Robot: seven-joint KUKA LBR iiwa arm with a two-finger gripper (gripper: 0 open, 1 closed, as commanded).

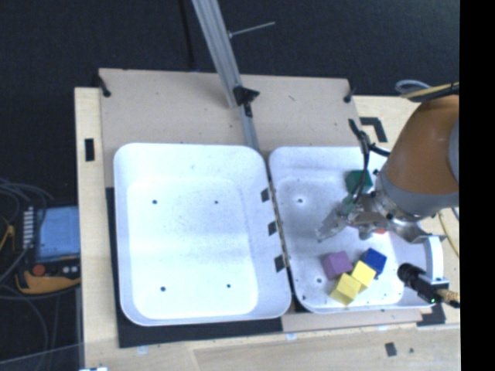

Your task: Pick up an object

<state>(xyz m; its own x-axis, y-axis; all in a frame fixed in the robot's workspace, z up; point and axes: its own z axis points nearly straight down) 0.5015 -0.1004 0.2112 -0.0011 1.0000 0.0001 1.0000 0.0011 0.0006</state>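
Where the bench (pixel 193 107) carries its two shallow white bins side by side, the left bin (pixel 193 230) shows only its speckled floor, while the right bin (pixel 309 184) holds every loose object and the working end of the arm (pixel 421 161), which comes in from the right with its orange band filling the upper right of that bin. The gripper (pixel 331 226) hangs over the middle of the right bin, its two pale fingers (pixel 337 221) splayed apart toward the lower left with nothing between them. Near the bin's front edge sits a tight cluster of blocks: a purple block (pixel 336 264) to the left, squat and slightly rounded, with no clear long axis; two yellow blocks (pixel 354 280) just beside it, touching each other and together forming a short row that runs from lower left to upper right; and a blue block (pixel 373 259) at the upper right end of that row, turned corner-on to the bin wall. A green object (pixel 357 179) lies near the back of the bin, partly hidden by the arm, so its shape and heading cannot be told
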